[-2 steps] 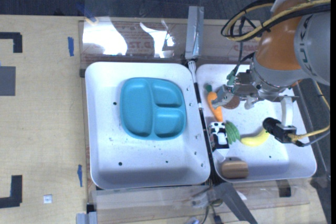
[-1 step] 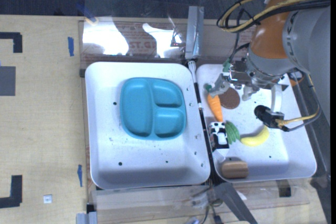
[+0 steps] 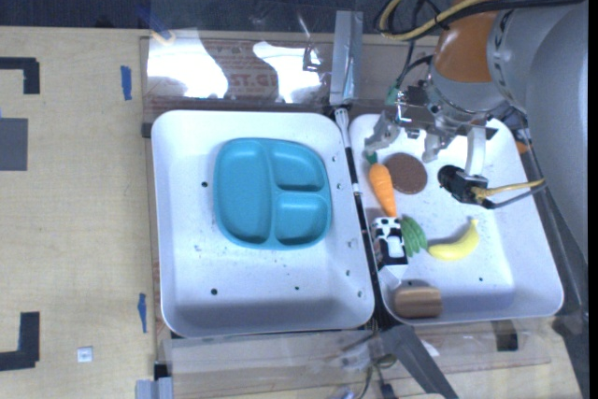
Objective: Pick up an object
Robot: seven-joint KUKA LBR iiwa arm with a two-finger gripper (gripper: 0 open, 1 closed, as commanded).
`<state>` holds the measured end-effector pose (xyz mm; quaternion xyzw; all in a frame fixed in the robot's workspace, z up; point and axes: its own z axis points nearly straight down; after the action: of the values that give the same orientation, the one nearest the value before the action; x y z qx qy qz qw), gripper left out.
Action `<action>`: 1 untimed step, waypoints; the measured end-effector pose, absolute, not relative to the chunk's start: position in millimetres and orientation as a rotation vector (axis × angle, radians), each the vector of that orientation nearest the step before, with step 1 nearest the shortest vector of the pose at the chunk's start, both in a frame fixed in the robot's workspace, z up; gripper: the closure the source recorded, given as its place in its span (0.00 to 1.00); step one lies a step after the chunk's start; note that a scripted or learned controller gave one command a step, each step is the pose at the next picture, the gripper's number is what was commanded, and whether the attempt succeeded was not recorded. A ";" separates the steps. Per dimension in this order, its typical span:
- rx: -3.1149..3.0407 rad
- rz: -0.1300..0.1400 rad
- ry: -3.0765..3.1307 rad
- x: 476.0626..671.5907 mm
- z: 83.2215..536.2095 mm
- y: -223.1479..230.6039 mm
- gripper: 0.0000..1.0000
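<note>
My gripper (image 3: 405, 143) hangs over the back left part of the right bin (image 3: 523, 285), open, with nothing between its fingers. Its fingertips (image 3: 376, 141) straddle the space just behind a brown round disc (image 3: 406, 174). An orange carrot (image 3: 381, 187) lies left of the disc. Nearer the front lie a yellow banana (image 3: 455, 243), a black-and-white toy with a green part (image 3: 399, 238), and a brown block (image 3: 417, 300) at the front edge.
The left bin (image 3: 177, 229) holds a blue divided plate (image 3: 273, 192). A black part with a yellow cable (image 3: 464, 183) hangs off the wrist right of the disc. The grey arm (image 3: 551, 61) covers the right bin's back right corner.
</note>
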<state>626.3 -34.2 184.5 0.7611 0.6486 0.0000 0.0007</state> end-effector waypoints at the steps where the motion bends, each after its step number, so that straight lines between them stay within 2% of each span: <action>1: 2.186 0.001 2.251 642.3 185.2 -84.7 0.00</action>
<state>642.3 -84.7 185.2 0.6968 0.7173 0.0005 0.0020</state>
